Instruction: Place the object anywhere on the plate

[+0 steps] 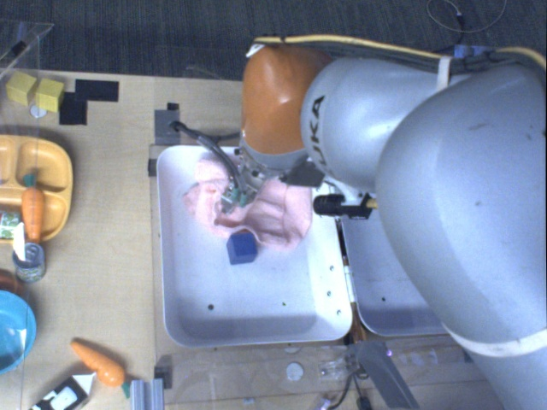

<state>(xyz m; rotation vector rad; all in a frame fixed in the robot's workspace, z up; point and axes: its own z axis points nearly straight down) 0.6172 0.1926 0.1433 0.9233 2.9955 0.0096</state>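
Two bins stood side by side on the counter (pixel 128 229). In the left bin (pixel 256 314) a plate (pixel 278 220) lay toward the far side, with a cube (pixel 242 248) touching its near edge. The claw (pixel 233 196) hung over the plate's left part. The right bin (pixel 385 306) lay largely beneath the arm (pixel 410 143). Left of the bins, a tray (pixel 47 173) held a carrot (pixel 32 213); another carrot (pixel 101 363) lay at the near left.

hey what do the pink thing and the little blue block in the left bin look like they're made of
Pink thing: looks like soft cloth, matte, since it lies crumpled in folds with uneven edges. Blue block: seems rigid, possibly plastic, foam or painted wood; flat faces, sharp corners, even colour, little shine. The view is too coarse to settle which. Left bin: smooth white, likely plastic, with rounded moulded corners.
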